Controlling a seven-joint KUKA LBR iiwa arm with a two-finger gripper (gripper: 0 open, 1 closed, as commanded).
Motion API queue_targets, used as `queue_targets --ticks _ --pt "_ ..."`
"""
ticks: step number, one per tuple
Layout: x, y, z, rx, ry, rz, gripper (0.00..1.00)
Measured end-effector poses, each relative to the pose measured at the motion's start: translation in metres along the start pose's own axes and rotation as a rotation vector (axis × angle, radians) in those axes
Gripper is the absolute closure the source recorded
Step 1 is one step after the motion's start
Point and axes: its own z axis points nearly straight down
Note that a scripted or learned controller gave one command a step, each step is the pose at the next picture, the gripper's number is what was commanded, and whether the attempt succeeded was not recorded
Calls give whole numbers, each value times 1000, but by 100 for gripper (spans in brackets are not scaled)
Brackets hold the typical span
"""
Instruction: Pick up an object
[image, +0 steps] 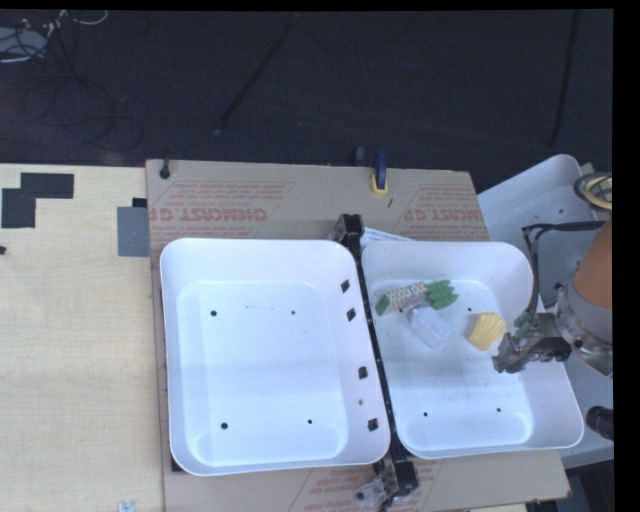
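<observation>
In the right bin (545, 425), the yellow toy (486, 329) sits near the rim at 3 o'clock, just beside the gripper (512, 358); whether its fingers are open I cannot tell. It looks light, probably soft; grasp across its middle.

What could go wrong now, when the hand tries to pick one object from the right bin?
The hand sits close to the right bin's right wall, so it may bump the rim. The yellow object lies just beside it and could be pushed away instead of grasped. The clear object and the green object lie close together, so a grasp there may catch both or neither.
</observation>
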Motion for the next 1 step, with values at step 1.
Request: queue_targets --ticks 1 --pt "-49 90 -1 -11 -4 -10 100"
